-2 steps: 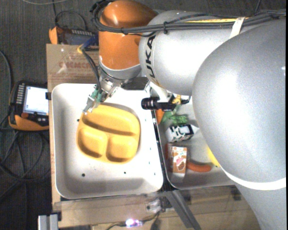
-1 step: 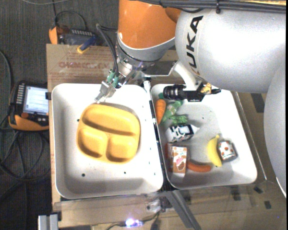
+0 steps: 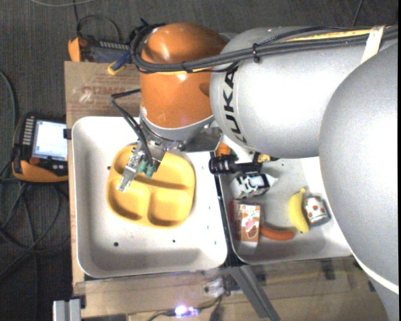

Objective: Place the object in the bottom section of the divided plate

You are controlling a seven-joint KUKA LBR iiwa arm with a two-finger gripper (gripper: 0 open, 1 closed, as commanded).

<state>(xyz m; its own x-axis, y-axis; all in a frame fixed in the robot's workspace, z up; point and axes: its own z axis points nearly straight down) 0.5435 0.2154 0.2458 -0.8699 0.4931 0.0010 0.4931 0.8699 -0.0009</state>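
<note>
A yellow divided plate [image 3: 166, 204] lies in the left white bin [image 3: 93, 212]. My gripper [image 3: 134, 171] hangs over the plate's upper left part, below the orange wrist band [image 3: 177, 79]. A small greenish piece [image 3: 149, 170] shows at the gripper's tip; I cannot make out whether it is a held object or part of the gripper. The arm covers the plate's top edge and much of the right bin.
The right bin [image 3: 287, 247] holds a black-and-white cow toy [image 3: 254, 184], a brown carton [image 3: 248, 221], a banana [image 3: 296, 209], a sausage [image 3: 277, 233] and a small white item [image 3: 315, 210]. A pendant with a screen [image 3: 45, 146] lies left of the bench.
</note>
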